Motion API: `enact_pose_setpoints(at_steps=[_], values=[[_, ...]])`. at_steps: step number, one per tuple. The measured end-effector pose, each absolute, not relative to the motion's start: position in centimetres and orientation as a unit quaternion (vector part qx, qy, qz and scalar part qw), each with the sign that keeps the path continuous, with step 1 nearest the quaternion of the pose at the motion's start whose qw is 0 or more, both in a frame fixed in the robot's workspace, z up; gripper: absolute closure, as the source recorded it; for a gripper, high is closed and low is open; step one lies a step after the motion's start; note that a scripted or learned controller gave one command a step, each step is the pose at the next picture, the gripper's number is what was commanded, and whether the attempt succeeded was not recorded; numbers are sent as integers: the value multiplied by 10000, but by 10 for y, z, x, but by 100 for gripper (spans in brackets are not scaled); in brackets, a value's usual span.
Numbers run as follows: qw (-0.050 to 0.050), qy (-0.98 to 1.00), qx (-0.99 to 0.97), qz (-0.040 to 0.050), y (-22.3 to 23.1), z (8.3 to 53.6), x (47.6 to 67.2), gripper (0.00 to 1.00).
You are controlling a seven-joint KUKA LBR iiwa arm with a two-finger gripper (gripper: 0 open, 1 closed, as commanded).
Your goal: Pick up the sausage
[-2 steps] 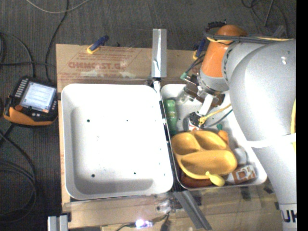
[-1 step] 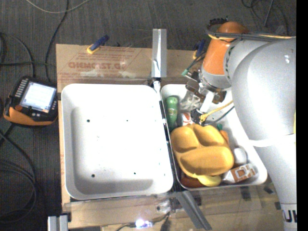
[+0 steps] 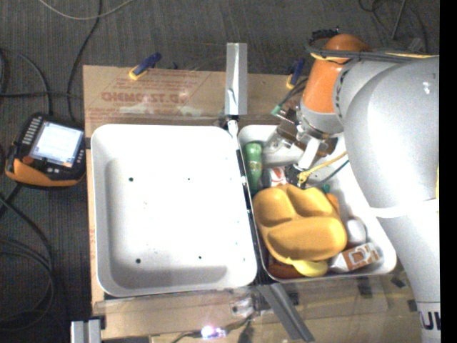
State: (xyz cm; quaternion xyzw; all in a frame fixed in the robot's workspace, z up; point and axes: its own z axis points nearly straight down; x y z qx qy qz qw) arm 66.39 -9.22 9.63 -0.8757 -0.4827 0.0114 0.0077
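Note:
My gripper reaches down into the far end of the right bin, just above a green bottle and the top edge of a big yellow-orange bread-like lump. A dark red-brown piece peeks out under that lump at the bin's near edge; it may be the sausage, but most of it is hidden. A brown item with a white label lies at the near right corner. The grey arm with its orange band covers the bin's right side.
The left bin sits beside the right one, with a metal divider post behind them. A white egg-like object and a yellow piece lie near the bread. A teach pendant rests at far left.

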Motion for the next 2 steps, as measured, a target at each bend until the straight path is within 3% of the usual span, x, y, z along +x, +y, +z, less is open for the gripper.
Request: enact_pose_setpoints(at_steps=[1,2], values=[[72,-4832,-8754,101,-91,105,665,100],[71,-4832,-8754,106,-91,105,664,0]])
